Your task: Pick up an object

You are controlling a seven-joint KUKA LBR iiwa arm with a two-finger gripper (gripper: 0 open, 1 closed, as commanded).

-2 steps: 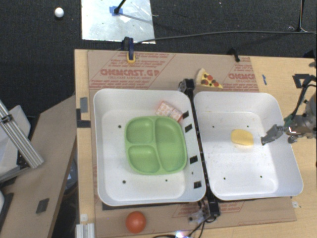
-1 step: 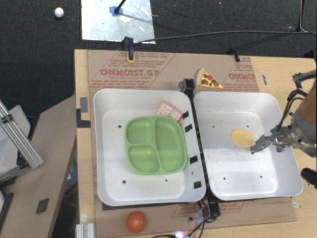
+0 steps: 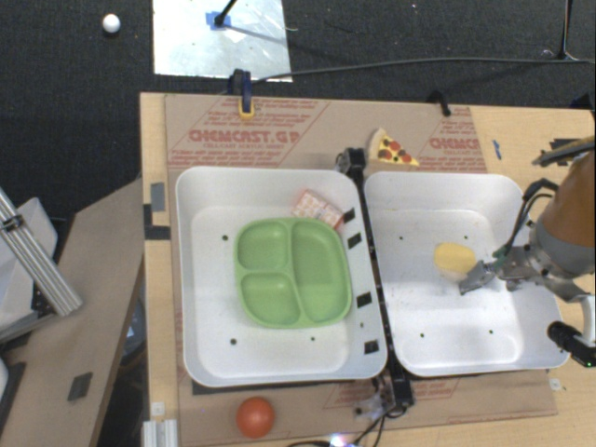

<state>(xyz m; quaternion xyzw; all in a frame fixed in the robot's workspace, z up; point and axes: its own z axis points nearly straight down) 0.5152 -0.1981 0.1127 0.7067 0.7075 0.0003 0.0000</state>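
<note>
Pick not yet made. The hand [image 3: 477, 278] sits low in the right bin [image 3: 494, 194], reaching in from the right side, its tip just beside the yellow object [image 3: 454, 256]. I read that rounded yellow lump as the likely target, since it is the one loose thing in that bin. It rests on the bin floor, left of centre. Nothing shows between the fingers. Whether the fingers stand apart or together, I cannot tell; the tip is a small grey blur from where I stand.

What is left, as I judge it: get the fingers around the yellow object, close, then lift it clear of the floor. All of the grasp and lift remains.

Containers:
- Right bin: yellow object, plus the arm's wrist end with its orange band [image 3: 570, 203] over the right wall.
- Left bin [image 3: 200, 277]: a green divided plate [image 3: 292, 272] lying flat near the middle, its compartments bare. A small pink-and-white packet [image 3: 318, 208] lies just beyond the plate's far edge, touching or nearly so; I cannot tell which.

Outside the bins, on the tabletop [image 3: 279, 128]: a toy pizza slice [image 3: 392, 150] just behind the right bin's far left corner, and an orange ball [image 3: 255, 416] in front of the left bin.
</note>
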